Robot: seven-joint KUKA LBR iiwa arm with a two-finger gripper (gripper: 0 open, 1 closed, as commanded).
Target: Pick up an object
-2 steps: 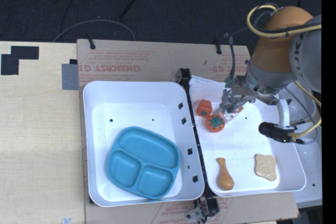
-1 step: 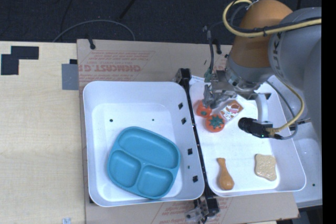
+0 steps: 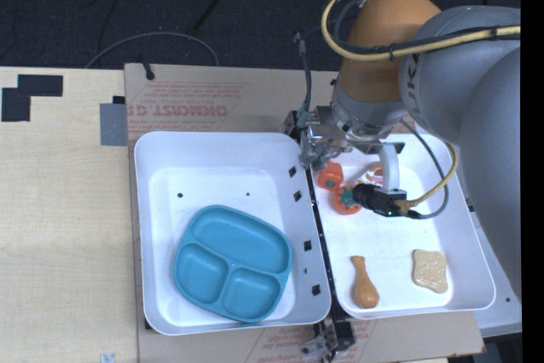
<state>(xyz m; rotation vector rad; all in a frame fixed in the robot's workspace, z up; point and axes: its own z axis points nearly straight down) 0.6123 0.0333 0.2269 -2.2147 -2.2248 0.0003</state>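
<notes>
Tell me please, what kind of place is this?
Probably a robotics lab bench set up for grasping trials. A grey arm reaches over two white bins; they hold toy items, a blue tray and a drumstick. Loose cables lie on dark carpet behind.

Orange toy (image 3: pixel 334 187), drumstick (image 3: pixel 365 282), tan biscuit (image 3: pixel 430 270) in right bin (image 3: pixel 476 251)

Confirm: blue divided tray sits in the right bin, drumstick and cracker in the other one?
Wrong bin. The camera view shows the blue divided tray in the left bin; the drumstick and cracker lie in the right bin, the other one.
</notes>
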